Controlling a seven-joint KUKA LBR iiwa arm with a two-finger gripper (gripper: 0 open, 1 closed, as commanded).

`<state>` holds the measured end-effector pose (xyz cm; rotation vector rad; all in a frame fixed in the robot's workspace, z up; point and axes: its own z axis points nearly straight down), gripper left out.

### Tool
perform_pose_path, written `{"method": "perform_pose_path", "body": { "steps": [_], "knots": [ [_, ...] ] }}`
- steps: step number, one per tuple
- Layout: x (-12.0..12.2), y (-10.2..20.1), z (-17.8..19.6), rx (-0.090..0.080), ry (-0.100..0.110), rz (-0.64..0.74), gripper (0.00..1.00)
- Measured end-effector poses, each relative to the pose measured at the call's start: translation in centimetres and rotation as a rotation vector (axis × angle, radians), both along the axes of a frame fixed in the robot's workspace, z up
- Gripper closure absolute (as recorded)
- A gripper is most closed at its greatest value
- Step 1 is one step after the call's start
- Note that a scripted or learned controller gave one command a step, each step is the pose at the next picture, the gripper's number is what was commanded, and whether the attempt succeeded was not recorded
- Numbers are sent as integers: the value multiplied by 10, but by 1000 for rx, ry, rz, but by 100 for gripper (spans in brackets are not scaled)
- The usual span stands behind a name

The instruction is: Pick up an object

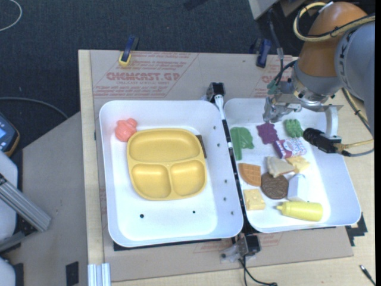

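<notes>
A: Camera view, go. Where's the hand?

B: The hand [275,113] is low over the right bin [342,186], near its far edge, under the grey arm [333,46] with the orange band. Open or closed, cannot tell, too small and blurred.

A: What's under it?

B: The purple piece [268,134] lies just below the hand, at its tip. Touching or just apart, can't tell. Nothing visibly gripped.

A: Other stuff near it?

B: The small green piece [293,127] is just to the right of the hand. The bigger green leafy piece [241,139] lies to its left, by the bin's inner wall. Nearer the camera there's a cluster: waffle-like square [250,173], brown round piece [274,186], pale yellow wedge [255,199], yellow bottle [302,209] lying on its side at the near edge. All well apart from the hand.

A: Left bin?

B: The left bin [113,177] holds a yellow divided tray [166,162] in the middle, and a pink piece [125,128] touching its far-left corner. Both bins sit on the bench [95,76].
</notes>
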<state>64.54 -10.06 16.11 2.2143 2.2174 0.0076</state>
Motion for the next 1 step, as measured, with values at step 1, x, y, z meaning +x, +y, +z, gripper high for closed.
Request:
{"method": "perform_pose_path", "body": {
  "steps": [1],
  "knots": [
    [1, -2, 44, 0, 0, 0, 100]
  ]
}}
